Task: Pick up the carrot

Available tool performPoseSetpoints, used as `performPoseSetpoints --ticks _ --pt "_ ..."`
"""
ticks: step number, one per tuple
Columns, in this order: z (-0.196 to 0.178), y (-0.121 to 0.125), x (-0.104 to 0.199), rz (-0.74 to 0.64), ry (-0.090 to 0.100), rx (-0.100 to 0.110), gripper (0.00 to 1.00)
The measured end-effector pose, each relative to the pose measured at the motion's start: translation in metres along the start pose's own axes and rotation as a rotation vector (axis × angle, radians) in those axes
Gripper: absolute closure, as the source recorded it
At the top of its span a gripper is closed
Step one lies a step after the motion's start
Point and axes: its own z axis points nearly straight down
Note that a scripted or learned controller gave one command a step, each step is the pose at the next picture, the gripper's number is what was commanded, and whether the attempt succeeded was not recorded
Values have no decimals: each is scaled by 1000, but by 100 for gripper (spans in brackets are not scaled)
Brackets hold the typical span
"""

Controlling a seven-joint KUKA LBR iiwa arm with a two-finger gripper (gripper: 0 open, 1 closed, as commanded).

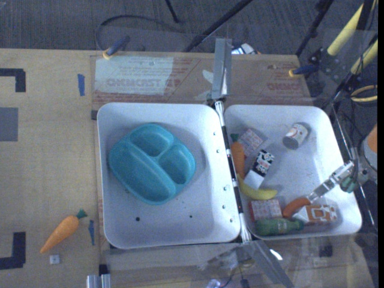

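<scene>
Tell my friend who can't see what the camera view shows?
A robot gripper reaches into the right bin of toys, near a carrot by its left wall. The left bin holds a blue plate.

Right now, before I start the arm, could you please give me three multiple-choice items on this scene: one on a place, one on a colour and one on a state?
1. Where does the orange carrot with a green top lie?
A. In the left bin
B. On the wooden bench, outside the left bin
C. On the plate

2. What colour is the divided plastic plate?
A. Blue
B. Red
C. White

3. How does that plate lie?
A. Upside down
B. On edge against the wall
C. Flat, compartments facing up

Answers:
1 B: the orange carrot with a green top rests on the wooden bench, beside the left bin.
2 A: the divided plastic plate is blue.
3 C: its compartments show from above.
</scene>
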Motion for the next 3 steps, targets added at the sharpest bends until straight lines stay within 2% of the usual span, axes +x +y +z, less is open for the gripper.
performPoseSetpoints --ticks 1,2,3 --pt "44 42 25 -151 -4 -2 0" --pt "-48 -7 5 -330 0 2 0" --pt "14 9 -2 -477 -12 -7 0"
